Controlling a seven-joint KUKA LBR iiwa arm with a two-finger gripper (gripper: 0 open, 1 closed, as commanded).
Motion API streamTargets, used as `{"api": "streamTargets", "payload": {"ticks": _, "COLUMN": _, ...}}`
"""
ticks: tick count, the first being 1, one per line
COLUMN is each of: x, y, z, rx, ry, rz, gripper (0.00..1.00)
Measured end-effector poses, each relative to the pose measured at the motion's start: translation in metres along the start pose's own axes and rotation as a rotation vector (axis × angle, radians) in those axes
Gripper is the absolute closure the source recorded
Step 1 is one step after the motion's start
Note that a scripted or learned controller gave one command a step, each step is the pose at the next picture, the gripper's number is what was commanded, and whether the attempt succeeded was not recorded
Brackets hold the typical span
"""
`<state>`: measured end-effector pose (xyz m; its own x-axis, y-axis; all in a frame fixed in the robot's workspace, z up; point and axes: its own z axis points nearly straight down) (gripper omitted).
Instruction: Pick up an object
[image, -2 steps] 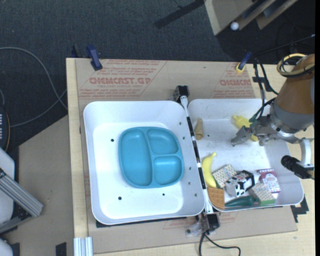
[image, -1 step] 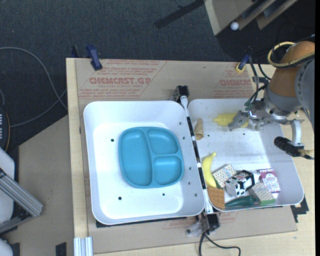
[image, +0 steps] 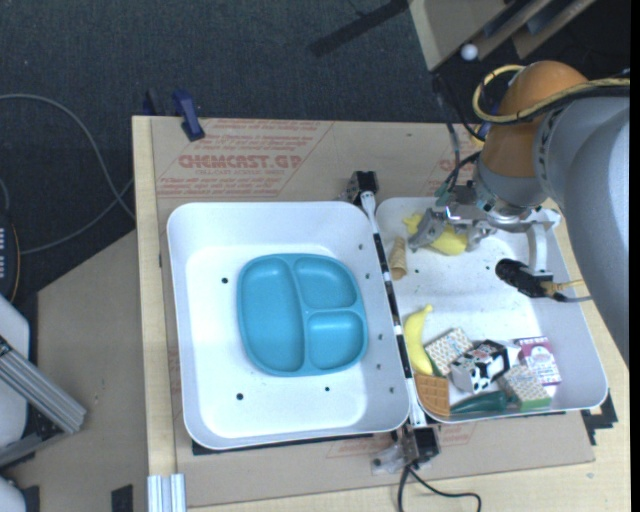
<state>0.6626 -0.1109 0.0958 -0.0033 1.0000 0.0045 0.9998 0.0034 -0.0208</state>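
My gripper (image: 438, 228) hangs low over the far left corner of the right bin (image: 590, 375), at the end of the grey arm with its orange band. Right under and beside it lies a yellow object (image: 453, 243), partly hidden by the gripper; I cannot tell whether the two touch. A banana (image: 414, 326) lies by the bin's left wall. Near the front sit a patterned box (image: 447, 351), a black-and-white toy (image: 482, 368), a pink-and-white packet (image: 532, 366) and a green item (image: 490, 403).
The left bin (image: 200, 400) holds a blue divided plate (image: 300, 312). A small tan cylinder (image: 397, 259) leans near the divider between the bins. A tan round item (image: 429, 391) sits in the right bin's front left corner.
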Motion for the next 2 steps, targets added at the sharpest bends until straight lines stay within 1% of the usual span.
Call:
{"api": "streamTargets", "payload": {"ticks": 1, "x": 0.0105, "y": 0.0005, "z": 0.0063, "rx": 0.004, "ry": -0.013, "rz": 0.005, "gripper": 0.0}}
{"api": "streamTargets", "payload": {"ticks": 2, "x": 0.0088, "y": -0.0037, "z": -0.0005, "rx": 0.023, "ry": -0.015, "rz": 0.004, "gripper": 1.0}}
